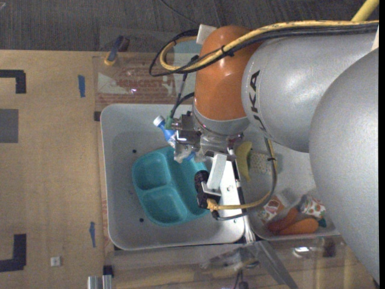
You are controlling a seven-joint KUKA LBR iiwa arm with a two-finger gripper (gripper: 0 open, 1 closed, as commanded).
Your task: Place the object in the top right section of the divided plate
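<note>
My jaws [183,155] hang over the teal divided plate [162,188] at its one o'clock edge; I cannot tell their opening. A blue-white object [161,124] shows beside them at eleven o'clock. Toys [295,218] crowd the right bin [289,236]. My arm [289,95] reaches in from three o'clock.

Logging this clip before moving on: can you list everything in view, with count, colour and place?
Plate: one, teal, divided, in the left bin.
Left bin: one, white, centre of the bench.
Right bin: one, white, partly under the arm.
Carrots: two, orange, in the right bin.
Banana: one, yellow-green, at the bins' shared edge.
Tape marks: two, blue, on the bench, left of the bins.
Arm: one, grey with orange band, over both bins.
Gripper: one, over the plate's upper right edge; something blue and white beside it.
</note>
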